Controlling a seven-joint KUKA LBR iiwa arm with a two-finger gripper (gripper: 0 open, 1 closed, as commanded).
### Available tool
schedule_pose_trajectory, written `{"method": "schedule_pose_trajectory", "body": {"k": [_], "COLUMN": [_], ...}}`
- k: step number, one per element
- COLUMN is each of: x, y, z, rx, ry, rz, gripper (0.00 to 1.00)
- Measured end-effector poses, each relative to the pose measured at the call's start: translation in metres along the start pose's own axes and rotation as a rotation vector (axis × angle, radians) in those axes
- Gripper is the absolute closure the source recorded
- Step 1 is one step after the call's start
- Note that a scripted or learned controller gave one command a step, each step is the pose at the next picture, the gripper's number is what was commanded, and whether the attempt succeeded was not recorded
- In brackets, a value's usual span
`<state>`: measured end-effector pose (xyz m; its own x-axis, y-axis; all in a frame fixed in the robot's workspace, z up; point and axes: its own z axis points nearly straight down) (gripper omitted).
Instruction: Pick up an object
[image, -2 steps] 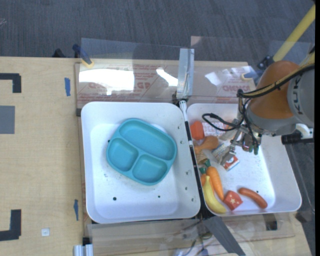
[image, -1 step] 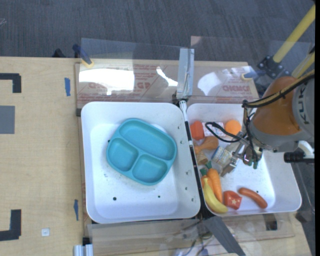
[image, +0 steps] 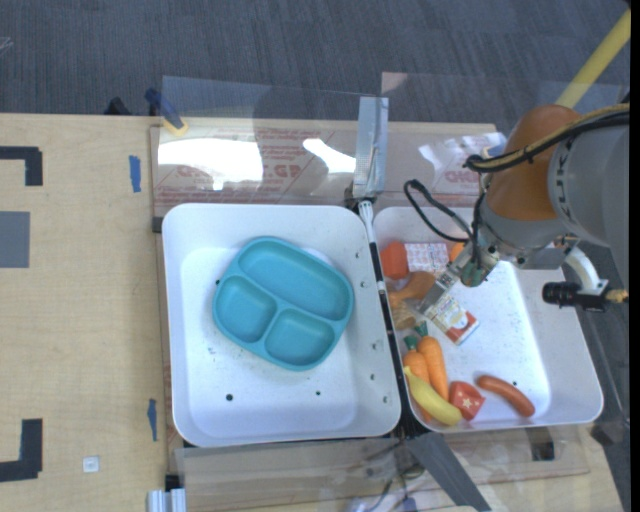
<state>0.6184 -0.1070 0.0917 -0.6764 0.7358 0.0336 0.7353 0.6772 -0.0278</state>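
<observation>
The right bin (image: 530, 330) holds several toy foods. An orange round piece (image: 394, 259) lies at its far left beside a white and red packet (image: 430, 255). A second red and white packet (image: 457, 325) lies mid-bin. Nearer the front are a carrot (image: 432, 360), a yellow banana (image: 430, 398), a red piece (image: 467, 399) and a sausage (image: 505, 393). My gripper (image: 440, 293) reaches down and left into this bin, low over the clutter just above the second packet. A brownish item (image: 405, 296) lies right beside it.
The left bin (image: 190, 330) carries a blue divided plate (image: 285, 302). A metal divider post (image: 370, 150) stands behind the seam between the bins. The grey arm with its orange band (image: 530, 170) and black cables (image: 430, 205) hangs over the right bin's back right.
</observation>
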Motion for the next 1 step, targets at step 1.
{"method": "schedule_pose_trajectory", "body": {"k": [1], "x": [0.0353], "y": [-0.0422], "z": [0.0048], "rx": [-0.036], "ry": [-0.04], "rz": [0.102], "gripper": [0.0]}}
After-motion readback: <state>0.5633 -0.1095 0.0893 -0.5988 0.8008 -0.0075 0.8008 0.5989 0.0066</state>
